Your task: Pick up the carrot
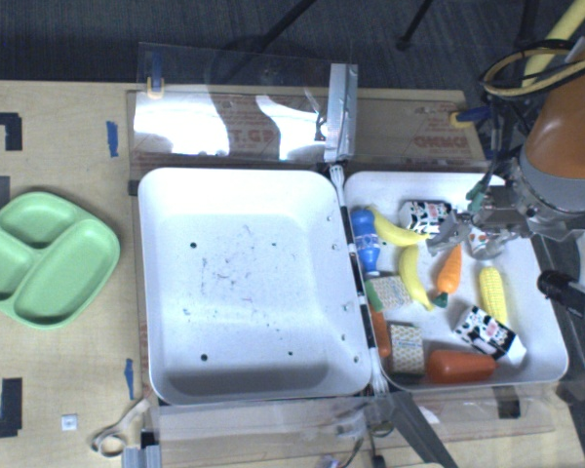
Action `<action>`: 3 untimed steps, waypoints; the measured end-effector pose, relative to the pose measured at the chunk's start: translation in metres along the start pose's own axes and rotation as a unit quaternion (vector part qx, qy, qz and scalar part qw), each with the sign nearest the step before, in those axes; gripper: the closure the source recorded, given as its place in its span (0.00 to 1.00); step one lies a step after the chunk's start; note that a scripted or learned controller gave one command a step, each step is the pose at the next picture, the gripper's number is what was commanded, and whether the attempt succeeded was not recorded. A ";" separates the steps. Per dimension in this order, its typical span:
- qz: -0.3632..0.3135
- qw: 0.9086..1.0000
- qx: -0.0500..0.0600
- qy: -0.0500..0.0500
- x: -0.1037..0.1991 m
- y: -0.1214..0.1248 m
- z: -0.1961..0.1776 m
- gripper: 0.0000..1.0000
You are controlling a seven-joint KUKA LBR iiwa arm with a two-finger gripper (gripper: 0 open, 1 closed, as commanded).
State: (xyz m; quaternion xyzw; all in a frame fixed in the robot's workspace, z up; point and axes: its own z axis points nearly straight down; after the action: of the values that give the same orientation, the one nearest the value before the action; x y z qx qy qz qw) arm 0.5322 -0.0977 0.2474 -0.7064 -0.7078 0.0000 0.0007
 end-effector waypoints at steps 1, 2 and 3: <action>0.000 1.000 0.000 0.000 -0.040 0.029 0.068 0.00; 0.224 0.975 0.001 0.000 -0.021 -0.009 0.131 0.00; 0.240 0.971 -0.003 0.000 -0.042 0.034 0.161 0.00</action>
State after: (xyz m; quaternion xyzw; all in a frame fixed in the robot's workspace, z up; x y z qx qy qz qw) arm 0.5656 -0.1396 0.0863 -0.8559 -0.5172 -0.0017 -0.0011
